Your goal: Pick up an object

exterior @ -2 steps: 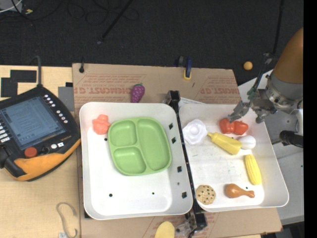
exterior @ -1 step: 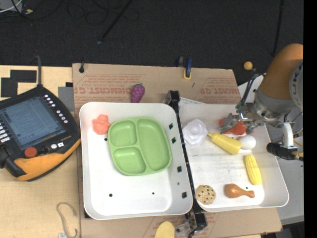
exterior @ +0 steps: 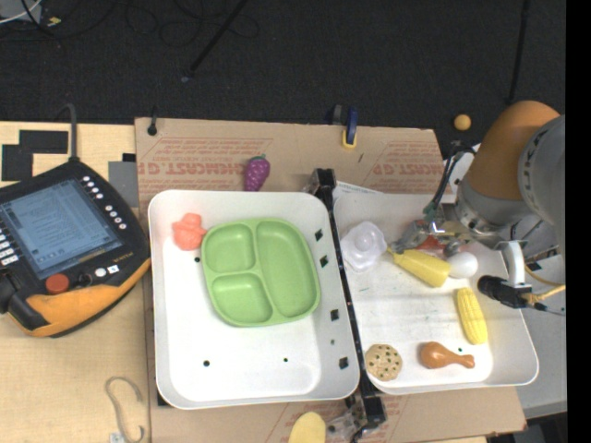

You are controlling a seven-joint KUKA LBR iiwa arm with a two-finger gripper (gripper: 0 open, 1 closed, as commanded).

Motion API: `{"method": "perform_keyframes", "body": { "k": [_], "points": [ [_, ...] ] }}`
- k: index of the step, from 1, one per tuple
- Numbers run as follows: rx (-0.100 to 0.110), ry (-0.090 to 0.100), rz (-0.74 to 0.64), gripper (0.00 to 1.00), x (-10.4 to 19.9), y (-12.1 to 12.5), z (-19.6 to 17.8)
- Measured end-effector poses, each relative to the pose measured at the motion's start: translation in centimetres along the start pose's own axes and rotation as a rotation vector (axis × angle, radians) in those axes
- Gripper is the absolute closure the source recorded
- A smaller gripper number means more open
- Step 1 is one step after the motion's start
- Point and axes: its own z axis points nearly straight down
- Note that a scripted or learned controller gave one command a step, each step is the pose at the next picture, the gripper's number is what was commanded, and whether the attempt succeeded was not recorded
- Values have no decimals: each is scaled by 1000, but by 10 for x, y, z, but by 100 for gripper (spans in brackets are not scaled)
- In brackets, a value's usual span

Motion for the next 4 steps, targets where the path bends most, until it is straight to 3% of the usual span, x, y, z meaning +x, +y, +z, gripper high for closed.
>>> {"method": "perform_keyframes", "body": {
  "k": [1,2,3,4],
  "points": [
    [-9,-3,0,100,-1,3,-15],
    [6,-5,6,100,-5,-7,-65],
    [4,-5,5,100,-8,0,-109],
    [7,-4,4,100,-9,0,-128]
  ]
}}
